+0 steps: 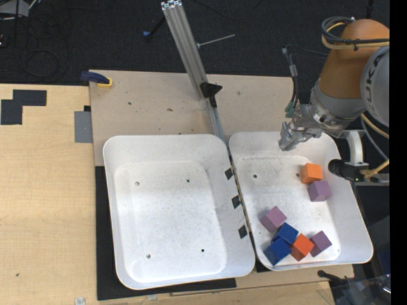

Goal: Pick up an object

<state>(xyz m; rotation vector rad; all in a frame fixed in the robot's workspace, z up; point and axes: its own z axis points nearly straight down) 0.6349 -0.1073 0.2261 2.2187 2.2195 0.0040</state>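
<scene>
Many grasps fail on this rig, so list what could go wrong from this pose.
1. The gripper hangs near the back of the right bin, away from every block; closing here would likely catch nothing.
2. The orange block and the purple block beside it sit close together, so a descent there might nudge one aside.
3. The front cluster, around the blue block, is tightly packed, leaving the fingers little room.
</scene>
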